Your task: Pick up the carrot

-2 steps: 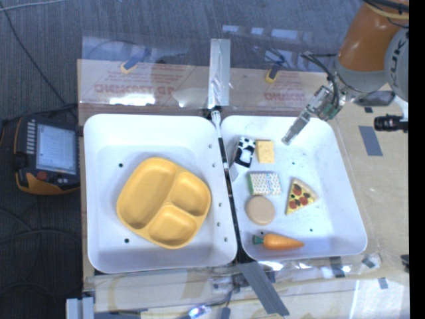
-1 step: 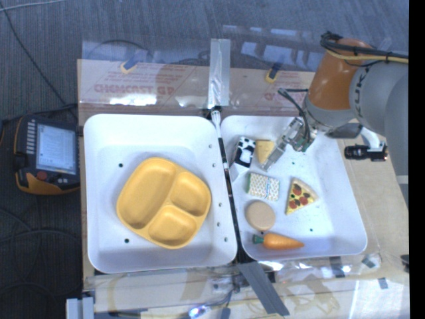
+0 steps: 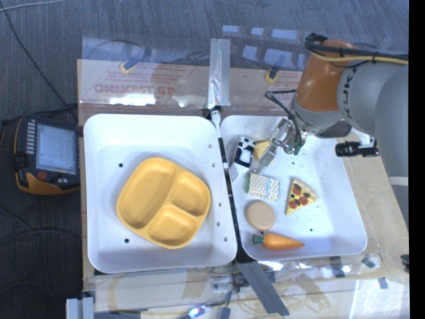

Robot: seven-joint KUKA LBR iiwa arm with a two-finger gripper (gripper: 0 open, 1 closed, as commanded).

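Your gripper (image 3: pixel 289 140), open and empty, hangs well apart from the carrot (image 3: pixel 281 242); descending here risks grabbing the cheese wedge (image 3: pixel 263 149) instead.

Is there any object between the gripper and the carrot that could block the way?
Yes. The gripper is at the far side of the right bin, and the carrot lies by the near wall. Between them lie the pizza slice, the patterned block and the round tan piece. From above, the carrot itself is uncovered.
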